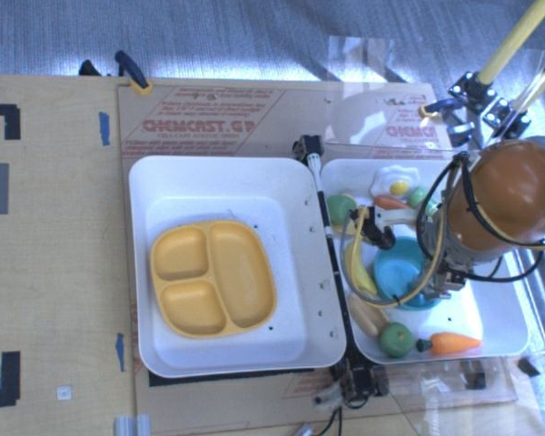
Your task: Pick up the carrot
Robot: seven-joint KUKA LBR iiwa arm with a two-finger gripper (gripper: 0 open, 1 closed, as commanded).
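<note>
the task looks barely begun: the orange plastic toy carrot with a small green stub (454, 341) lies flat on the floor of the right shallow white bin (504, 330), at its lower edge in the view, just beside the round green toy apple (396, 339), and nothing lifts it. the gripper (442, 282) hangs under the grey and orange wrist, over the right rim of the round blue bowl (401, 275), apart from the carrot. the wrist hides its tip, so i cannot tell whether it is spread or pressed together, or touching anything. reaching, closing on the carrot and lifting are all left to do
</note>
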